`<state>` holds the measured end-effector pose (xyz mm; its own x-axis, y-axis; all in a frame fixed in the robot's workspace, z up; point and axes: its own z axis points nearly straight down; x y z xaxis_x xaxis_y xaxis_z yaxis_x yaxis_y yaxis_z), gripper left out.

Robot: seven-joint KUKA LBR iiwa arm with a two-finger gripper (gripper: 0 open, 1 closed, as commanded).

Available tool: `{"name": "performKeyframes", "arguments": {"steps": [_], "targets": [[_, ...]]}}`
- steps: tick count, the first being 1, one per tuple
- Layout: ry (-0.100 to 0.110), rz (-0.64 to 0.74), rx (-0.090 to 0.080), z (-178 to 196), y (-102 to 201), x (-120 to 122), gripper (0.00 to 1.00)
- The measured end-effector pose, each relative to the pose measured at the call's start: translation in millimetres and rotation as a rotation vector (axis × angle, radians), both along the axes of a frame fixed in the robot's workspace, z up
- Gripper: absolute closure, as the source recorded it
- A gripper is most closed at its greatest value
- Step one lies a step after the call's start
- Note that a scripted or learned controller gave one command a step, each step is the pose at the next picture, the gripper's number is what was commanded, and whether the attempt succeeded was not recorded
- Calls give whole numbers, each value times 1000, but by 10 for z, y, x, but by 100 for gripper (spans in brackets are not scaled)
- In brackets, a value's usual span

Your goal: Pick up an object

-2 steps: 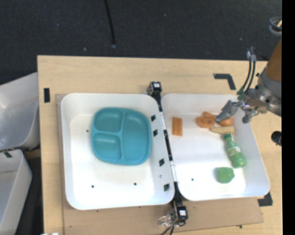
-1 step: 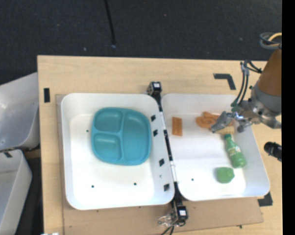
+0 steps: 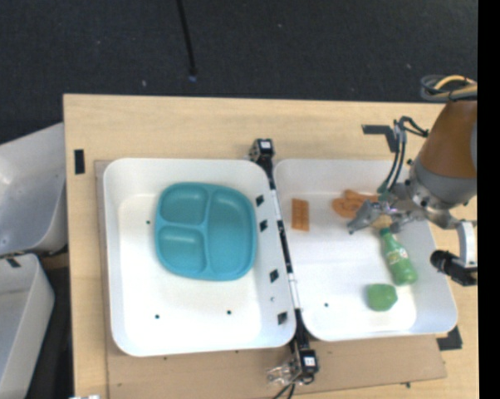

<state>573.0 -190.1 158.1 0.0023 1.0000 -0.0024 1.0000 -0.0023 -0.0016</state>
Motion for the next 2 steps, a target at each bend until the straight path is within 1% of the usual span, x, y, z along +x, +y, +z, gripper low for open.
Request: {"name": "performKeyframes", "arguments": {"steps": [1, 2], "targets": [[1, -1, 1, -526, -14, -7, 0], [-6, -4, 0, -385, -22, 10, 100]]}}
